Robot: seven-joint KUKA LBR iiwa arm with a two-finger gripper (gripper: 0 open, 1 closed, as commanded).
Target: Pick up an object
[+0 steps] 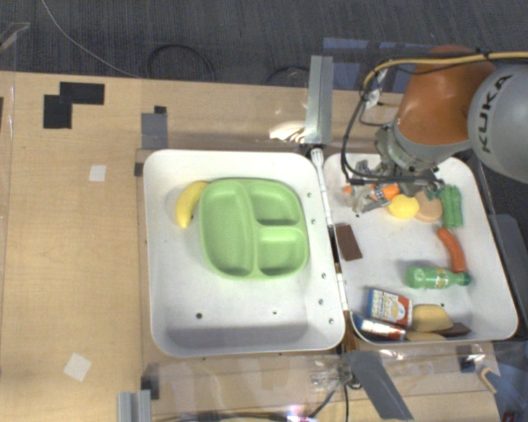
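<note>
At the upper part of the right bin [502, 310], the gripper [396, 185] hangs low over a tight cluster: a yellow lemon-like piece [405, 207], a small orange piece [389, 193], a tan round piece [429, 209] and a green pickle-shaped piece [451, 207]. The wrist housing covers the tool from above, so whether it is open, closed or gripping cannot be told.

Risk, as judged: the cluster pieces lie touching or just beside one another, so a closing stroke may catch two at once, or push the rounded yellow piece aside so that it rolls away.

Other items in this bin: an orange sausage-shaped piece [452, 249], a green bottle [436, 278], a small printed carton [387, 307] and a brown block [347, 242] near the dividing wall. The left bin [163, 306] bears a green divided tray [251, 227] with a banana [189, 202] just beside it. Cables [356, 139] loop close to the wrist.
</note>
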